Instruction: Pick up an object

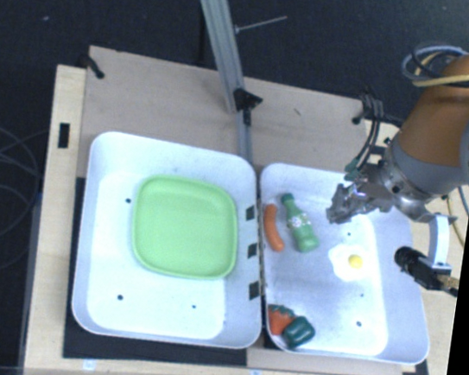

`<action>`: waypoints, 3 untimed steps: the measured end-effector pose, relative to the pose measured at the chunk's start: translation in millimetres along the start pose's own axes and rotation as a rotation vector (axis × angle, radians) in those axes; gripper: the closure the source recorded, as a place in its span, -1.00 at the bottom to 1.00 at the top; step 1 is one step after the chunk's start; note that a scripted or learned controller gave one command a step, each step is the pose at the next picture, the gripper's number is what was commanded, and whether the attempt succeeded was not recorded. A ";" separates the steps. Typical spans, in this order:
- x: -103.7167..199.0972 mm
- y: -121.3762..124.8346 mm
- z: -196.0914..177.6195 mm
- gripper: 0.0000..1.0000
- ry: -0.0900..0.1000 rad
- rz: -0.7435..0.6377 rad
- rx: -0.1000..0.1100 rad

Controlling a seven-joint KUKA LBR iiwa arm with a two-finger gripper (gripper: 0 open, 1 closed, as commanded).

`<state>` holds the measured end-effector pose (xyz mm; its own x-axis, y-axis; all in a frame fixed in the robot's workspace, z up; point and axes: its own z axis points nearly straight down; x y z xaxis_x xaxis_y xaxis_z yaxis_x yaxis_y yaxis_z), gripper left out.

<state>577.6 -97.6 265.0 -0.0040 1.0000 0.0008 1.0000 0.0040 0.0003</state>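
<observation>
Your gripper [342, 209] hangs over the upper part of the right bin [395, 337], reaching in from the right with the orange band of the arm [440, 126] above it. From this angle you cannot tell whether it is released or clenched, and you can see nothing between its tips.

Just below and to the right of the gripper, on the bin floor, lies the egg [347, 262], a white fried-egg shape with a yellow yolk. It sits near the tool but apart from it.

To the left of the gripper and slightly lower lies the bottle [299, 225], green with a pale label, tilted so its cap points up and left. Just beyond it, further left and hard by the bin's left wall, lies the sausage [273, 228], orange-red, running roughly parallel to the wall. Bottle and sausage lie close together; whether they touch is not clear.

Well below the gripper and to its left, in the bin's lower left corner, you have a carrot [279, 319] and a dark green block [299, 331] pressed together against the wall.

Far to the left of the tool, across the divide, the left bin [96, 293] holds a plate [185, 227], pale green, square with rounded corners, lying flat.
</observation>
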 end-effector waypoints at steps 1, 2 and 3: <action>45.0 12.0 -2.0 1.00 0.000 0.001 0.000; 95.3 33.7 -4.4 1.00 0.000 0.000 0.000; 145.6 52.6 -3.3 1.00 0.000 0.000 0.000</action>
